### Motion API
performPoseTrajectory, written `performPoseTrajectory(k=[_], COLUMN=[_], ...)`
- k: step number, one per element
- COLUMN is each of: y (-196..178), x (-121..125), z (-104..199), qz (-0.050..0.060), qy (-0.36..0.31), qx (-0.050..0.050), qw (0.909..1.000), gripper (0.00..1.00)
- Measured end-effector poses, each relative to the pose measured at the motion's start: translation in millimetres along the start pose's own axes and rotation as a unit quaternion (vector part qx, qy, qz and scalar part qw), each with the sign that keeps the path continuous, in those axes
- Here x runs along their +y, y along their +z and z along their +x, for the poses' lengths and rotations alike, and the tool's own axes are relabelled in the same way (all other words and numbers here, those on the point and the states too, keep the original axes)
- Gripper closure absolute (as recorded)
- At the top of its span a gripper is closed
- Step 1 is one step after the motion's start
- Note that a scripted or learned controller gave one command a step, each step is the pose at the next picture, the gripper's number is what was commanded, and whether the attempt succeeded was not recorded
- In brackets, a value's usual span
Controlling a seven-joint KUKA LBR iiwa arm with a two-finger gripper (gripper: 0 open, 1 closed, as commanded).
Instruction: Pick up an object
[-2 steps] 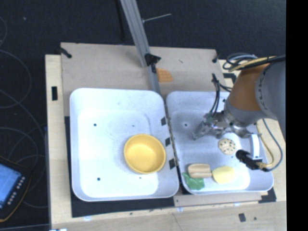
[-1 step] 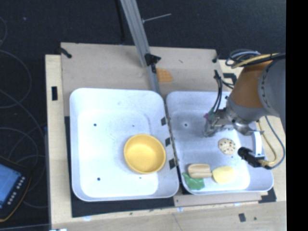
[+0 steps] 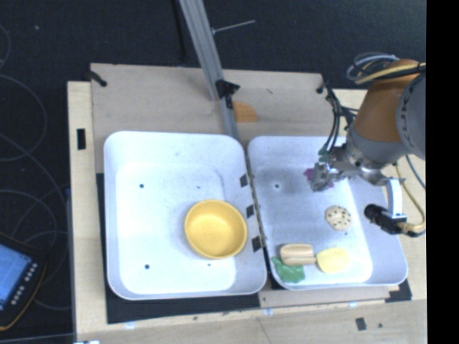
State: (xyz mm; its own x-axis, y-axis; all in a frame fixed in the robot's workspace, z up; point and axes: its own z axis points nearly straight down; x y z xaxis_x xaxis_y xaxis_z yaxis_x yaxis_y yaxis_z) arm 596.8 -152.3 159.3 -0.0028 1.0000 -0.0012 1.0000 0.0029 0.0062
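Overhead, a pale wooden bench [image 3: 165,95] on a dark floor with loose cables bears two white bins: the left bin [image 3: 143,163] holds a yellow bowl [image 3: 215,228], the right bin [image 3: 287,170] a speckled round object [image 3: 338,217], a tan block [image 3: 297,254], a yellow piece [image 3: 333,260] and a green scrap [image 3: 290,272] along its near edge. The gripper [image 3: 320,175] sits low over the right bin's far half, apart from the objects; probably nothing in it, but I cannot tell its opening. A grey rail [image 3: 204,49] slants in from the top, and a screen device [image 3: 14,274] lies at lower left.

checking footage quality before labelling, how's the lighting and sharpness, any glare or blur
Camera view: even, soft lighting with faint shadows; the white bins look bright and slightly washed out; the whole image is soft, so the gripper is blurry and the speckled cookie lacks detail.
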Motion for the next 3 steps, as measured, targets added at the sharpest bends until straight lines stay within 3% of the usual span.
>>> performPoseTrajectory(k=[1,2,3], y=[-61,-65,-68], x=[-3,-3,-3], z=[5,4,48], qz=[-0.001,0.002,0.002], qy=[-0.001,-0.001,-0.002], qx=[0.0,0.001,0.001], qw=[1.0,1.0,1.0], gripper=[1.0,1.0,1.0])
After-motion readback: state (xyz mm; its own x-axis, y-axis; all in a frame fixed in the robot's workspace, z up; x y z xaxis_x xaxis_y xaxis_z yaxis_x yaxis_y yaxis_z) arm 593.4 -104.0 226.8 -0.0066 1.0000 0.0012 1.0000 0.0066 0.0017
